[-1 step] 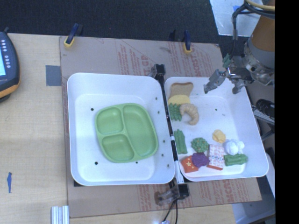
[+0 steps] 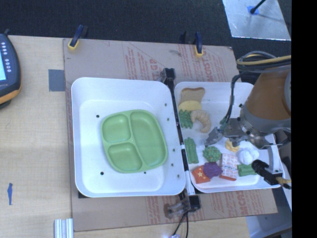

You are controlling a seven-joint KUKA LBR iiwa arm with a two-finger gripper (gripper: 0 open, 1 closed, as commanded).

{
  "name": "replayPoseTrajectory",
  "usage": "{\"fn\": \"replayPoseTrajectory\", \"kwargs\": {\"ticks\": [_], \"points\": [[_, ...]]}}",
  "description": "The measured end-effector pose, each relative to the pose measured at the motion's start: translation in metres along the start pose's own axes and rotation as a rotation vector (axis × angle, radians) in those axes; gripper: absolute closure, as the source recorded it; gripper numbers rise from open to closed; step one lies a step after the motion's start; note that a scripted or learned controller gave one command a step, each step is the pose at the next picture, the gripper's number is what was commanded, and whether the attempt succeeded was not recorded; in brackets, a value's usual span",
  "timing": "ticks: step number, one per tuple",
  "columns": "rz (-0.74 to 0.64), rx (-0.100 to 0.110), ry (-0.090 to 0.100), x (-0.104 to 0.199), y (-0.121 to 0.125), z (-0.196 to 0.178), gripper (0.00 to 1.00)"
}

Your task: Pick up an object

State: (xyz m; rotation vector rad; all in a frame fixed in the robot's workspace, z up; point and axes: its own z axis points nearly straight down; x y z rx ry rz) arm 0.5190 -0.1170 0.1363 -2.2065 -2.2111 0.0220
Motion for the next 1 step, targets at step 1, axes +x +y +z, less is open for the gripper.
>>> {"fn": "replayPoseTrajectory", "kwargs": {"ticks": [1], "points": [[-0.005,-0.022,-0.004,-0.0082,0.0843,0.0451,0.00]]}}
